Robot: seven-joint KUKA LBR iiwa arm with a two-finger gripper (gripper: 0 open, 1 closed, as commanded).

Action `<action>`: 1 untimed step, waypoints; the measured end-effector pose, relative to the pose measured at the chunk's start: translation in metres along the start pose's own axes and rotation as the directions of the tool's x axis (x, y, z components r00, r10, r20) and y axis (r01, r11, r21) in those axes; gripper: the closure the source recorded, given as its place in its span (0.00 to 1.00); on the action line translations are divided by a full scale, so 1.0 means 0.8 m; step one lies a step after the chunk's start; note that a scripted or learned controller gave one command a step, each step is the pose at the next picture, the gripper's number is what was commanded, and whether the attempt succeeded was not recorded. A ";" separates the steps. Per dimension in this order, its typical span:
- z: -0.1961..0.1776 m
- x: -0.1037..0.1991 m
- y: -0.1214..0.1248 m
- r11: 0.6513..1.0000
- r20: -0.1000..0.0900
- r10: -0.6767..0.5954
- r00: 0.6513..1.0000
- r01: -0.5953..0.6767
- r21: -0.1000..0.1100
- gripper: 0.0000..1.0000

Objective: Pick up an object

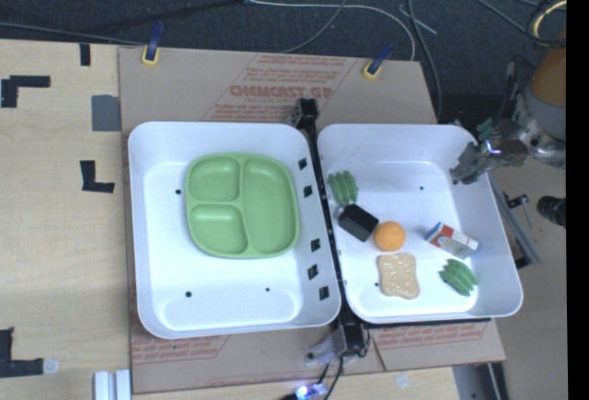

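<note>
Nearest us in the right bin, along its front edge, we find a flat tan cracker-shaped piece and, toward the front right corner, a small green leafy item. Just behind them sit an orange ball, a black block touching nothing but lying close to the ball, and a small red-and-white packet near the right wall. Farther back, by the bin's left edge, lies a second green piece. The left bin carries a green divided plate at its middle. The gripper hangs over the right bin's far right corner, well apart from every object; we cannot tell how its tool stands. We judge the orange ball the likeliest thing to take: it looks light and stiff, but its round, smooth skin may slip, so we would close across its widest middle from straight above. The flat tan piece lies too low to pinch well, and the packet looks thin and easily skewed.
</note>
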State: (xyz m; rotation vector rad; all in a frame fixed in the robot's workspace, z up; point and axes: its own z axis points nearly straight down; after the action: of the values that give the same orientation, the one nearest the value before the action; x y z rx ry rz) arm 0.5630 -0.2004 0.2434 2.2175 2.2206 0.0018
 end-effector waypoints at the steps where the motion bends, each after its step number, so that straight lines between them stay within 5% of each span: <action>1: -0.066 0.000 0.001 1.000 0.000 0.000 1.000 0.000 -0.001 1.00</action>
State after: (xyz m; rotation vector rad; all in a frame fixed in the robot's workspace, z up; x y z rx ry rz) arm 0.5639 -0.2002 0.2963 2.2169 2.2202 0.0028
